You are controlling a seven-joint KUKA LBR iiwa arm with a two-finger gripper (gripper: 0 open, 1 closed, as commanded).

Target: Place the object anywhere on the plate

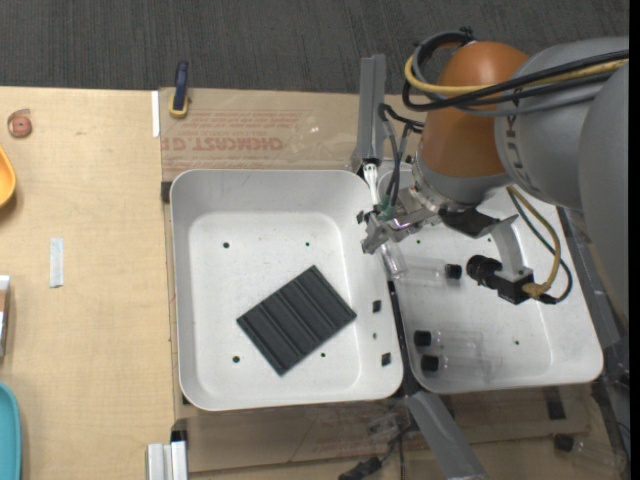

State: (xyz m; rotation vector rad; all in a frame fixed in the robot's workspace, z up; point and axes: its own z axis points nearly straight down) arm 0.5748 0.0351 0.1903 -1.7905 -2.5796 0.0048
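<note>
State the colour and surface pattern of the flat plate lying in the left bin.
Dark grey plate with raised parallel ridges, clearest in the camera view.

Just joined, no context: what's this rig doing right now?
A grey KUKA arm reaches in from the right, its gripper low over the seam between the two white bins. The left bin holds a dark ribbed plate lying flat and at an angle, nothing on it. The right bin holds a few small, partly clear items. I can't tell whether the gripper holds anything, so the placing step isn't done.

A dark grey ribbed plate (296, 319) lies in the white left bin (190, 268) on a tan bench (90, 318).
</note>
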